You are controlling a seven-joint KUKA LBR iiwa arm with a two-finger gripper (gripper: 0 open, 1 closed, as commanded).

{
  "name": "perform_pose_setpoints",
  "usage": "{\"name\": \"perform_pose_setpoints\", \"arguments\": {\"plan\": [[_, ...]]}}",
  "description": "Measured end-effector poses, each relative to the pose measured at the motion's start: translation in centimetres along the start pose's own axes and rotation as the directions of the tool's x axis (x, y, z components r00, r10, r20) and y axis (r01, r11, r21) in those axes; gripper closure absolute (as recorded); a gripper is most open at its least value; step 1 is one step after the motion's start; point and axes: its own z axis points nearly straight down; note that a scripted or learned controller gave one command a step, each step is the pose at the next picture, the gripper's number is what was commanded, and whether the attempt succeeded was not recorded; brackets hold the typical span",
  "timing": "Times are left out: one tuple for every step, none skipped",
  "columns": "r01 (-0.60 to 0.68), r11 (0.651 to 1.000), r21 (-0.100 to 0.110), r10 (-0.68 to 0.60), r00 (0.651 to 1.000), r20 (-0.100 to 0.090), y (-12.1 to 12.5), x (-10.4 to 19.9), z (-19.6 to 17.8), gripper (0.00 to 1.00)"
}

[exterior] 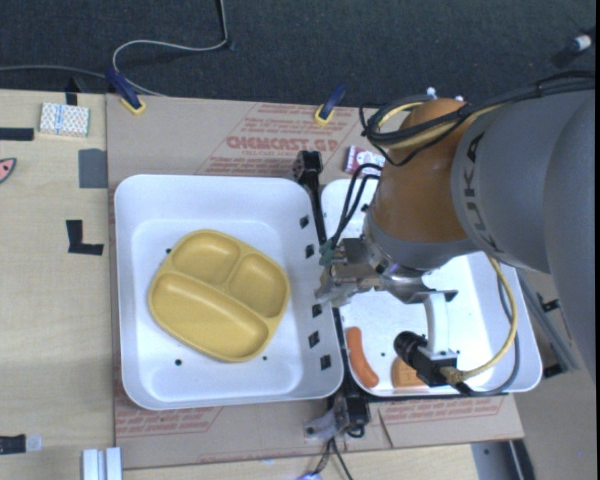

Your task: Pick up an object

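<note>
My gripper (342,276) hangs low over the left side of the right bin (480,268), close to the wall between the two bins; the grey arm and its orange band (420,168) cover most of it from above. An orange sausage-shaped toy (358,357) lies in the right bin's near left corner, just below the gripper. Beside it sits a smaller orange piece (407,376), partly hidden by a black cable fitting (412,349). A yellow divided plate (220,293) rests in the middle of the left bin (140,228).
The arm's bulk hides much of the right bin. Cables loop around the wrist and down to the bin's near edge. Cardboard (270,143) lies under both bins, held by clips at the back. Small tape marks and a patterned square (64,120) sit on the bench at left.
</note>
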Motion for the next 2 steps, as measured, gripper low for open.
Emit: {"name": "perform_pose_setpoints", "arguments": {"plan": [[0.002,1.0,0.001,-0.002,1.0,-0.001,0.03,0.11,-0.93,1.0],[0.004,1.0,0.002,-0.004,1.0,-0.001,0.06,0.2,-1.86,1.0]]}}
